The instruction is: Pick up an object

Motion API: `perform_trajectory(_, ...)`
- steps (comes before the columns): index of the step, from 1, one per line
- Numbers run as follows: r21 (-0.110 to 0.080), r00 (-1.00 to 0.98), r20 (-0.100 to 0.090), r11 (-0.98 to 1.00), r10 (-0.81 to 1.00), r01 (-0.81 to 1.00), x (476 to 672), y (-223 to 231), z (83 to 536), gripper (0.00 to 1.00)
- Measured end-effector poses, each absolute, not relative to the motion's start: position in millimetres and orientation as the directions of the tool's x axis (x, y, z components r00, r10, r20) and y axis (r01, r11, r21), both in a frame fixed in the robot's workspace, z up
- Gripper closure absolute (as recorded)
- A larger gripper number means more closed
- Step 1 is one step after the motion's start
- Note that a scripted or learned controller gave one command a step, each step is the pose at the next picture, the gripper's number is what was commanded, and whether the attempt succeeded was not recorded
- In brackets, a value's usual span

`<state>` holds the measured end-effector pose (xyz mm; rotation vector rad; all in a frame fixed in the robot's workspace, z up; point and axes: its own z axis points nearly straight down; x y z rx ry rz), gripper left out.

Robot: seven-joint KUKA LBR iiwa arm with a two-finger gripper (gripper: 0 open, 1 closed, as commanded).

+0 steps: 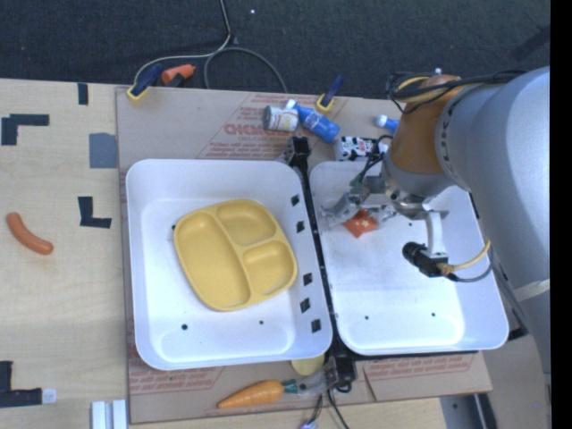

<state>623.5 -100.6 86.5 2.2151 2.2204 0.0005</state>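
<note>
Now we see the claw (357,211) low in the right bin (402,315) over a red piece (361,226), its state unclear; next, we judge, comes closing and lifting.

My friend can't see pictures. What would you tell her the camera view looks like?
A grey robot arm with an orange band reaches from the right into the right white bin, its gripper low over a small red-orange object. The left white bin holds a yellow divided plate. A toy carrot lies in front of the bins.
</note>
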Motion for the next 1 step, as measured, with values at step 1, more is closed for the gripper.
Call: perform_trajectory(1, 0.004, -0.001, -0.003, 0.001, 1.0, 1.0, 624.1, -101.7, 96.5, 1.0)
